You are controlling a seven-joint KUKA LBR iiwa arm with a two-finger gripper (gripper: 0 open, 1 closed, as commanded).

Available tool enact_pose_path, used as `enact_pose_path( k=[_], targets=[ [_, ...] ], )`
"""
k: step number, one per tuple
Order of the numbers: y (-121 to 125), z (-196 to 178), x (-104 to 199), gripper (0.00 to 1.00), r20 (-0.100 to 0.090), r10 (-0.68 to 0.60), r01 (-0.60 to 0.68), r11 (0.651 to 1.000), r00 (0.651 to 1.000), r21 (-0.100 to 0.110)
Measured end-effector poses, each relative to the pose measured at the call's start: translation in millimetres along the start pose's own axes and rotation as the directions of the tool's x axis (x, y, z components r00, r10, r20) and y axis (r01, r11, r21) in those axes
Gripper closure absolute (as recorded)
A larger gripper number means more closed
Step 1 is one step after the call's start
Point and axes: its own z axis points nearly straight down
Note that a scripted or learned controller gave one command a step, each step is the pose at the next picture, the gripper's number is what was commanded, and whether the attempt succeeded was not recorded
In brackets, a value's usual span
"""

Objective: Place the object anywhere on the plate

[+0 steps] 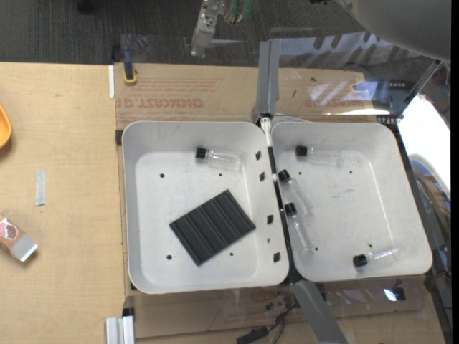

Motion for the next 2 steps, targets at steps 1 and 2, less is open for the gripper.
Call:
enact_pose_path(
  k=[1,2],
  targets=[
    [0.0,-8.9,-1.4,1.0,0.003,0.0,0.0,1.0,1.0,-0.001],
    [0.0,-17.4,-3.0,1.0,0.007,0.001,-0.001,1.0,1.0,-0.001]
  ],
)
